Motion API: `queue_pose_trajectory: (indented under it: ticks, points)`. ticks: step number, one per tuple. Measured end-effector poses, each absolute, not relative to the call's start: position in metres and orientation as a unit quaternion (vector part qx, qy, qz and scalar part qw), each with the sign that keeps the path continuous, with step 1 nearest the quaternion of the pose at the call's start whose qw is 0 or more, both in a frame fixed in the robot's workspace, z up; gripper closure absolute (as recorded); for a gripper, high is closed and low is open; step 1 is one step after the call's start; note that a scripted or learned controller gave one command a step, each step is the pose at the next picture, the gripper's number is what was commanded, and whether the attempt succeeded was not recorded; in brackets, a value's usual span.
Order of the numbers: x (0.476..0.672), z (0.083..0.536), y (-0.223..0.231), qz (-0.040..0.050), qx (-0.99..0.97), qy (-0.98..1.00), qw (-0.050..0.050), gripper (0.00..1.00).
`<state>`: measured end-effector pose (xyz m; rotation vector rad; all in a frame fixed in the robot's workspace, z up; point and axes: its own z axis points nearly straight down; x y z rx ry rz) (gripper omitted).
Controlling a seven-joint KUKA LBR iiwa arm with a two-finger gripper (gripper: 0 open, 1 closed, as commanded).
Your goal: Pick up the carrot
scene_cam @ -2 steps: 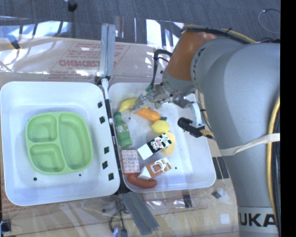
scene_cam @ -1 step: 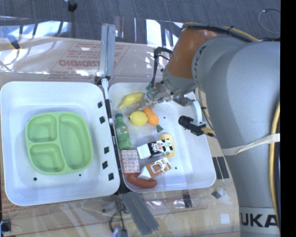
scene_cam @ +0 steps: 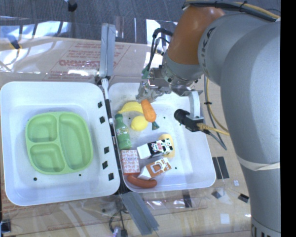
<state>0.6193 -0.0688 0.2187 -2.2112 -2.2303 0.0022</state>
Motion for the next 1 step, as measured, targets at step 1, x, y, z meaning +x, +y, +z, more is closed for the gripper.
queue_pose_trajectory:
  ticks: [1]
  points:
    - [0.5905, 0.1899, -0.0742, 0.0014, -0.662, -0.749, 0.001, 1.0]
